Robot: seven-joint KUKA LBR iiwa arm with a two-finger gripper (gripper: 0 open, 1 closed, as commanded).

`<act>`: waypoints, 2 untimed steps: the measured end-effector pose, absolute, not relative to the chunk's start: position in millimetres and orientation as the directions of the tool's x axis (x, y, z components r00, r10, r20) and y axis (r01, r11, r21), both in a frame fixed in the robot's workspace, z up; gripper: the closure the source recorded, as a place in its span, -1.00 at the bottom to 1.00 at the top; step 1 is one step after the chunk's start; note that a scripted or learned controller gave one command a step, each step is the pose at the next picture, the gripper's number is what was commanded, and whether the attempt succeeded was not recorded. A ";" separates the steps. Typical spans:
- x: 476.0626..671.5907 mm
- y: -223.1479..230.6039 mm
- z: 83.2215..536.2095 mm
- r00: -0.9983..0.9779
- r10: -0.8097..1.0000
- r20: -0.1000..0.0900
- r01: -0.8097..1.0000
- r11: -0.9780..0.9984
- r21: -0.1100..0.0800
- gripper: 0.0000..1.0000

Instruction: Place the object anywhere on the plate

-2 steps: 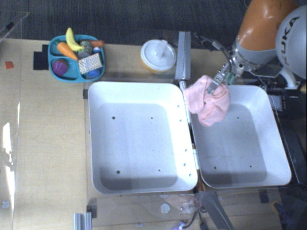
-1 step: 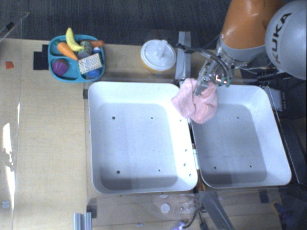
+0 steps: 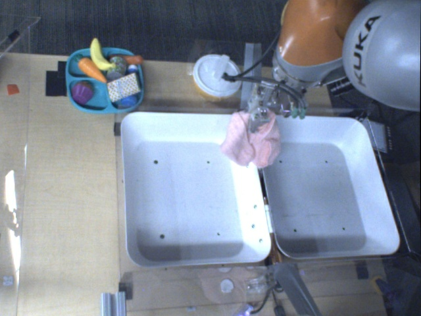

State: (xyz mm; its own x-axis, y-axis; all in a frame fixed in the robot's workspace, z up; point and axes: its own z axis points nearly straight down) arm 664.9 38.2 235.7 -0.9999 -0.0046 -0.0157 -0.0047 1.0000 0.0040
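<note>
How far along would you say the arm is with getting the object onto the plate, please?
Done: the pink cloth looks lifted, hanging bunched from the gripper above the seam between the left bin and the right bin. In hand: the carry. Left: setting it down on the blue divided plate, which sits on the bench beyond the left bin and already holds toy food.

From my seat I see a pale wooden bench (image 3: 59, 196) filling the lower part of the view, with dark grey carpet-like floor (image 3: 145, 12) behind it toward 12 o'clock. At 9 o'clock a glare streak (image 3: 10, 199) lies on the bench top — some clear sheet, I think. A small orange mark (image 3: 13, 89) sits near 10 o'clock.
</note>
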 end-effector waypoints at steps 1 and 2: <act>650.7 90.4 225.5 -1.000 -0.005 -0.012 -0.005 1.000 0.004 1.00; 640.5 142.1 227.1 -1.000 -0.006 -0.011 -0.006 1.000 0.005 1.00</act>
State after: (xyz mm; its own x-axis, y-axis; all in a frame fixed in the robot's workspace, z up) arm 640.5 142.1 227.1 -0.9999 -0.0060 -0.0106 -0.0060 1.0000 0.0046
